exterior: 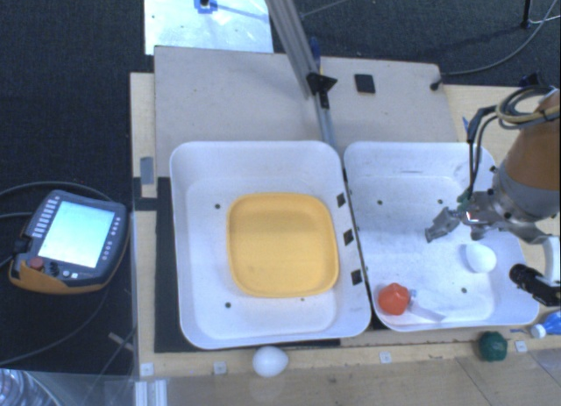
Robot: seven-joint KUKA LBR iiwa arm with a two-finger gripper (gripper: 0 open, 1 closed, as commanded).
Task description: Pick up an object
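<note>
Nearest the camera, off the bins on the bench edge, a white egg-shaped object (270,361) sat below the left bin (188,246) and a dark green ball (493,345) below the right bin's (386,167) corner; neither looked like the easy pick. Inside the right bin, front edge: an orange-red ball (394,299) with a whitish piece beside it. A little further back and to the view's right, a white oval object (479,259) lay on the bin floor, long axis roughly across the view. The gripper (447,224) hung just above and to the view's left of that white oval, close but apart from it, nothing between the fingers; open or closed, I couldn't tell at this angle. My read: the white oval was the nearest candidate, and the move hinged on shifting the gripper toward the view's right and nearer edge before descending. The orange-red ball sat further off, toward the front-left. Left bin held a yellow plate (283,244), well apart from the arm.
</note>
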